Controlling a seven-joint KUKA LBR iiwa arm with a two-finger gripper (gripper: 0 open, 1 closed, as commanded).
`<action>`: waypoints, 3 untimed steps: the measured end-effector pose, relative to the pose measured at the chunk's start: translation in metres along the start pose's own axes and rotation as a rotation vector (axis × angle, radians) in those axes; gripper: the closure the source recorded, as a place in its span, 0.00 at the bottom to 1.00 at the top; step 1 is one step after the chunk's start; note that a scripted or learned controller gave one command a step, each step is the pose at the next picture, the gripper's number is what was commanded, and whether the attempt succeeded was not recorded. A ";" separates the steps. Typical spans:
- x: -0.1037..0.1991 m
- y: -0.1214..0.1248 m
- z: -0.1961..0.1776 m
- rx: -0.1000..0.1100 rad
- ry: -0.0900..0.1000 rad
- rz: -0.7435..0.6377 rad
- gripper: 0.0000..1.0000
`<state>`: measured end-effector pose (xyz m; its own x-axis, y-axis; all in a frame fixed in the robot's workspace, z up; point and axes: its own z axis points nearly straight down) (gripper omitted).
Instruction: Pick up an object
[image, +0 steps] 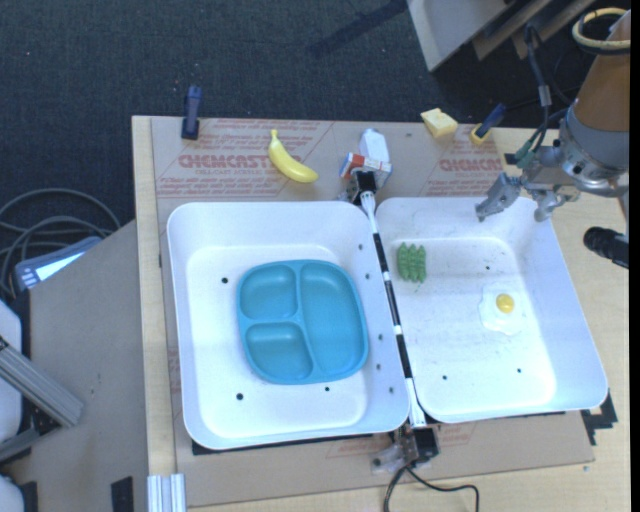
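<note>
Bench (250, 165) was brown board on dark carpet. Gripper (520, 200) hovered over right bin (570, 330) far rim, fingers spread, nothing between. Fried egg (502, 308) and green piece (411, 262) lay inside. Arm cut off at frame's right.

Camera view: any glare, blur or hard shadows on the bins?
Camera view: sharp across both bins; soft, even light; mild sheen on the blue three-compartment plastic plate; faint shadow beside the green ridged toy; the two-finger metal gripper slightly soft.
</note>
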<state>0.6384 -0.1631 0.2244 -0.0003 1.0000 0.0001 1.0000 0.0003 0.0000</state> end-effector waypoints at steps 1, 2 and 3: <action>-0.039 -0.064 0.075 0.003 -0.001 0.001 0.00; 0.023 0.001 0.067 -0.002 0.001 -0.002 0.00; 0.067 -0.012 0.136 -0.005 -0.001 0.000 0.00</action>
<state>0.6260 -0.0964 0.0882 -0.0005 1.0000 -0.0009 1.0000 0.0005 0.0053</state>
